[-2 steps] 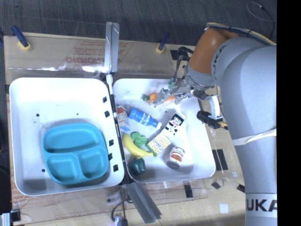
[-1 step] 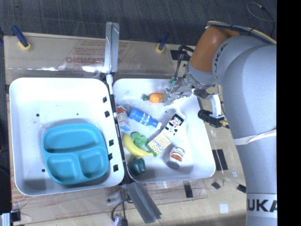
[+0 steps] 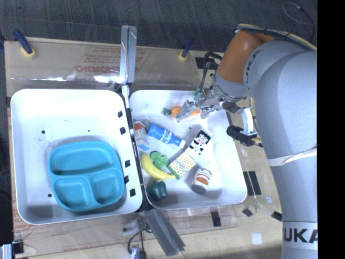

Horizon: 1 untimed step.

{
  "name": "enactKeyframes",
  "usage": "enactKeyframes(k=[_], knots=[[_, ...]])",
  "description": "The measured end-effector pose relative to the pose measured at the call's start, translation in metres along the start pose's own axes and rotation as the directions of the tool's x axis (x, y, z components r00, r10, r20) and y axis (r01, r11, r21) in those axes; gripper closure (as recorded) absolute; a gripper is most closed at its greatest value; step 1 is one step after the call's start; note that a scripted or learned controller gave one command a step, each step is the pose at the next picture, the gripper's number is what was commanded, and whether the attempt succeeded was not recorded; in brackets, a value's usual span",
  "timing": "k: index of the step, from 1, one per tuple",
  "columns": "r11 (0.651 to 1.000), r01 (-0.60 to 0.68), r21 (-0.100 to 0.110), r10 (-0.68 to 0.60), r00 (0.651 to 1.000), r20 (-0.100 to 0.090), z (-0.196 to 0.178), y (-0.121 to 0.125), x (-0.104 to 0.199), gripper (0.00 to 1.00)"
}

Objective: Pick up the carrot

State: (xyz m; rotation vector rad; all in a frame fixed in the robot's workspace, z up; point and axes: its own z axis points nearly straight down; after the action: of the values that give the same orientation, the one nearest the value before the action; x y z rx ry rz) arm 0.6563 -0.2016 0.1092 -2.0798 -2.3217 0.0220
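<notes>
- Across the bench top at 12 o'clock, a clear plastic sheet [image 3: 97, 63] carries faded red print, too faint to read.
- On the grey robot arm [image 3: 285, 117], at 5 o'clock in the frame, white letters "UKA" show at the lower edge; the rest is cut off.
- Right-hand shallow white bin [image 3: 229, 190]: holds the small orange carrot [image 3: 177, 111] near its far wall, at about 12 o'clock within the bin.
- Two-finger gripper [image 3: 190, 112]: reaches in from 3 o'clock and sits just beside the carrot, which lies at 9 o'clock from its tips, touching or nearly so. An orange patch shows at the tips, but whether the fingers are spread or pinching it cannot be told.
- Blue plastic bottle [image 3: 164, 135] with a white label, writing unreadable, lies at 6 o'clock from the carrot.
- Black-and-white patterned carton [image 3: 200, 143], print not legible, lies at 5 o'clock from the carrot.
- Pale checkered packet [image 3: 185, 164], yellow banana [image 3: 153, 169] and green leafy toy [image 3: 160, 160] cluster near the bin centre.
- Small red-and-white labelled can [image 3: 201, 179], wording too small to read, sits at 5 o'clock in the bin.
- Dark green rounded object [image 3: 157, 190] rests at 7 o'clock in the bin.
- Left-hand shallow white bin [image 3: 27, 112]: holds a light blue compartment tray [image 3: 86, 176].
</notes>
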Motion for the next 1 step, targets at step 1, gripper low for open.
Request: enactKeyframes(k=[1], knots=[[1.000, 0.005, 0.004, -0.005, 1.000, 0.000, -0.0073, 0.0000, 0.0006, 1.00]])
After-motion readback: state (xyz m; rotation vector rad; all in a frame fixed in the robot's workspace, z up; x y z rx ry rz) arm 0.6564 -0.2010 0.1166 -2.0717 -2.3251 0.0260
